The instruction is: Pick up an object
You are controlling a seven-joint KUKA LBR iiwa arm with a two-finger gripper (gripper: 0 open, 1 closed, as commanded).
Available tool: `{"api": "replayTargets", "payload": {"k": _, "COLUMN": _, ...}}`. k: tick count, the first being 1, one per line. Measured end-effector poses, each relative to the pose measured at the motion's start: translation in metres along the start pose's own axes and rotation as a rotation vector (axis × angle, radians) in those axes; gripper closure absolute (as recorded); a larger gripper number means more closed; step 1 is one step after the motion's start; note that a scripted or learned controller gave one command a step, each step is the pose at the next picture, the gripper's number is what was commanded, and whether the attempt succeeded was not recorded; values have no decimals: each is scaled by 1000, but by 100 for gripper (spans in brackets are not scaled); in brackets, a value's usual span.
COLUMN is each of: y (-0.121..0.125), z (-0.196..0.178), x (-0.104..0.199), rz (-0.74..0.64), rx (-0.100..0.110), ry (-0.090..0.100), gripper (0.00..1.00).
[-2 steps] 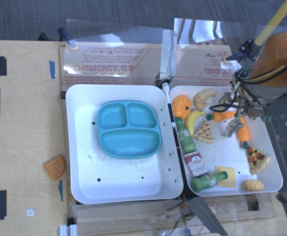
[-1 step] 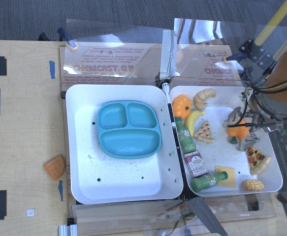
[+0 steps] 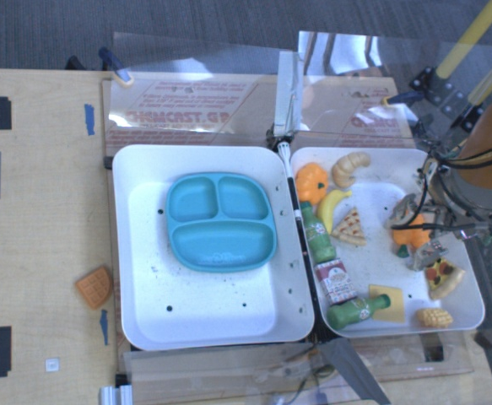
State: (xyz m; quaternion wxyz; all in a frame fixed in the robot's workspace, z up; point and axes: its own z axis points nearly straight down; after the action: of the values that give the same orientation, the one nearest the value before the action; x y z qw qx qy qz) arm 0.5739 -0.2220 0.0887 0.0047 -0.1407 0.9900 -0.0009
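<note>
Nearest the camera, along the front wall of the right bin (image 3: pixel 473 310), lie a corn piece (image 3: pixel 435 316), a cheese wedge (image 3: pixel 386 302) and a green bottle (image 3: pixel 350 312) on its side, all loose and apart enough to be reached from above. A pizza slice (image 3: pixel 442 278) sits just behind the corn.

Mid-bin, the gripper (image 3: pixel 415 226) is down at the right side, over an orange object (image 3: pixel 411 236) (identity unclear; part hidden by the mechanism). Whether the fingers are apart or clamped on it cannot be told. Judged: this is the likely pick target, since the arm is lowered onto it.

Further back: banana (image 3: pixel 332 205), small pumpkin (image 3: pixel 311 182), croissant (image 3: pixel 350 168).

Left bin (image 3: pixel 136 251) holds a blue divided plate (image 3: pixel 221 223). A waffle (image 3: pixel 94 286) lies on the desk (image 3: pixel 35 226), outside both bins.
</note>
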Motion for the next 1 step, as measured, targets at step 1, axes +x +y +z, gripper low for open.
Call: {"api": "replayTargets", "payload": {"k": 1, "y": 9, "z": 0, "x": 24, "rz": 107, "rx": -1, "ry": -1, "gripper": 0}}
